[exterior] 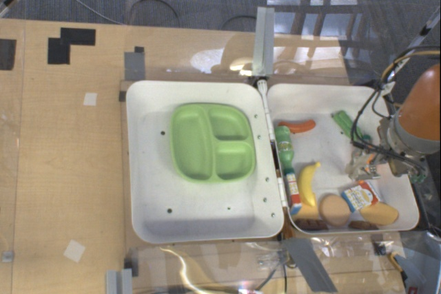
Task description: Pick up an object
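My gripper (pixel 363 165) hangs at the right of the frame over the right bin (pixel 413 217), with the small blue-and-white carton (pixel 360 197) just below it and the banana (pixel 308 184) further left (whether my jaws are apart or together, I cannot tell). My arm (pixel 422 110) comes in from the right edge, its orange band above the wrist.

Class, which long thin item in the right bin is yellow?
The banana, curved and yellow; the sausage is orange-red, and the bottle is green.
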`<move>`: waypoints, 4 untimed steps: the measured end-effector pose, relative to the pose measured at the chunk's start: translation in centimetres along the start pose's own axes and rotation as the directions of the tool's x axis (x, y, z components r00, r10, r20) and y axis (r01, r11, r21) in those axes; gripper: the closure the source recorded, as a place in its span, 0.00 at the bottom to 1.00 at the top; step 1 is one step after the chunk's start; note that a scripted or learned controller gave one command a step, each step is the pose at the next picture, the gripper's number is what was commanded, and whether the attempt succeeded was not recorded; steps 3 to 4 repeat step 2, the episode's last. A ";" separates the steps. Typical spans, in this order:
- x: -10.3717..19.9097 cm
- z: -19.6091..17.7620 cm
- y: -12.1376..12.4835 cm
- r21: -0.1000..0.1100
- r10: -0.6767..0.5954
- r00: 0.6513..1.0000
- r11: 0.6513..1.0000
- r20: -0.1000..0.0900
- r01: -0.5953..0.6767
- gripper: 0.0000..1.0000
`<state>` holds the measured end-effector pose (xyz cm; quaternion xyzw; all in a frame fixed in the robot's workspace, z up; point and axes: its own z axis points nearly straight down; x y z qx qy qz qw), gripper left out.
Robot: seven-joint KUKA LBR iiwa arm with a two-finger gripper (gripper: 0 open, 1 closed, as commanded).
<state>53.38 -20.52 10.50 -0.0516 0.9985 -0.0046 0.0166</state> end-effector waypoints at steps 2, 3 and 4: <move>-2.4 -9.0 -0.3 -0.010 -0.082 0.996 0.997 -0.022 0.082 0.00; -2.4 -9.0 -0.3 -0.010 -0.082 0.996 0.997 -0.022 0.082 0.00; -2.4 -9.0 -0.3 -0.010 -0.082 0.996 0.997 -0.022 0.082 0.00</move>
